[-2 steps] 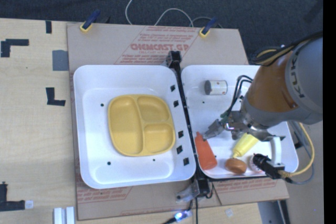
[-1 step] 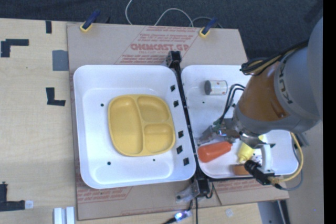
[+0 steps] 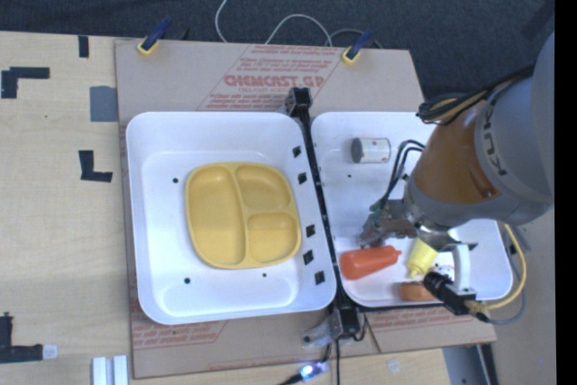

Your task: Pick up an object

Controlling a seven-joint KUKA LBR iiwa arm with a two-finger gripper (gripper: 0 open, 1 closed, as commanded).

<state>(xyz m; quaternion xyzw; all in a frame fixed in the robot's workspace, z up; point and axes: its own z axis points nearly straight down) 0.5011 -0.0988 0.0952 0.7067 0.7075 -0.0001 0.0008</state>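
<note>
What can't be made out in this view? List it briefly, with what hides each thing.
- Gripper: the arm's wrist covers the fingers in the camera view, so their state and any contact with the orange carrot stay unclear.
- Yellow object: partly under the arm, shape uncertain.
- Small brown item by the right bin's near rim: too small to identify.
- Grey cylinder: blurred, kind unclear.

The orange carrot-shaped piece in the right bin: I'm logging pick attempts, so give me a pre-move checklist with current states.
1. Orange piece lies free on the right bin floor: ok.
2. Gripper is over the right bin, just above the piece in this view: ok.
3. Piece between the fingers: not ok, it lies beside them.
4. Finger opening: cannot tell.
5. Yellow piece is apart from the orange one: ok.
6. Grey cylinder is out of the way: ok.
</note>
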